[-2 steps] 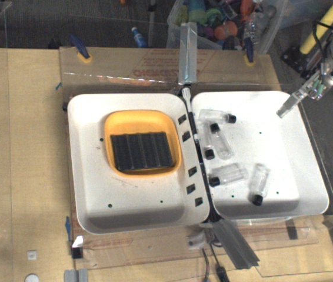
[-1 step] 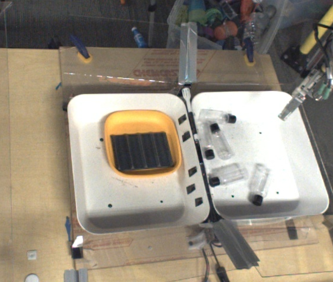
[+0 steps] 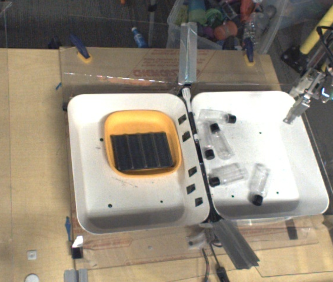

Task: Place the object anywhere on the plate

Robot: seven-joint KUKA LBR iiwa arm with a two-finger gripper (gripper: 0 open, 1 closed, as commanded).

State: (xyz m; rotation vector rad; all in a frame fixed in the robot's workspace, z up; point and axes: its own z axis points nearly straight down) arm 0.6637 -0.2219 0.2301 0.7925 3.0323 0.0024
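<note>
Clear vials with black caps, four of them, lie scattered in the right bin [image 3: 284, 157], and the camera view does not show which one the task means. One vial [image 3: 215, 117] lies near the bin's upper left, its black cap pointing right. A second vial [image 3: 220, 141] lies just below it, running down at a slant, with a dark cap at its lower left end close to the divider. A third vial [image 3: 228, 174] lies lower, roughly level, cap at its left end. The fourth vial [image 3: 259, 183] lies just right of the third, tilted, cap at its lower end. All four rest on the white floor of the bin, apart from the walls.

The plate [image 3: 141, 143] sits in the left bin [image 3: 90, 187]; it is orange-yellow with rounded corners and carries a dark ribbed rectangular insert across its middle. The plate is well apart from the vials, across the divider that bears a row of black marks.

The tool [image 3: 293, 114] hangs at the upper right corner of the right bin, over its rim, with the arm behind it toward the right edge. Whether the tool is open or closed cannot be told from this angle, and nothing is seen in it. Both bins rest on the wooden counter [image 3: 19, 157]
</note>
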